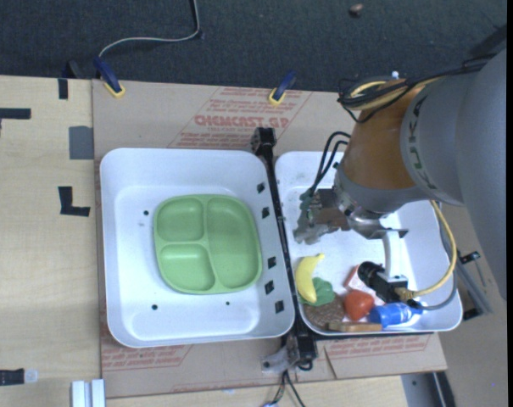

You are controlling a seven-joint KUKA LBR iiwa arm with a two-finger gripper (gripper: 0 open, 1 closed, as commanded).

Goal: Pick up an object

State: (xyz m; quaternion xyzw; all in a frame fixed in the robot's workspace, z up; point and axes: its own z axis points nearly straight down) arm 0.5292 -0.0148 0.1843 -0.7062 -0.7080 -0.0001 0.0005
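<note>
My gripper (314, 224) hangs over the right bin (434, 219); whether it is apart or together, I cannot tell. The banana (308, 276) lies just below, near the bin's front-left corner: probably light, hard, slick plastic, best pinched across its middle.

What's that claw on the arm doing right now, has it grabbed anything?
Gripper: low in the right bin, just above the banana; whether it is open, closed or holding anything cannot be told.
</note>
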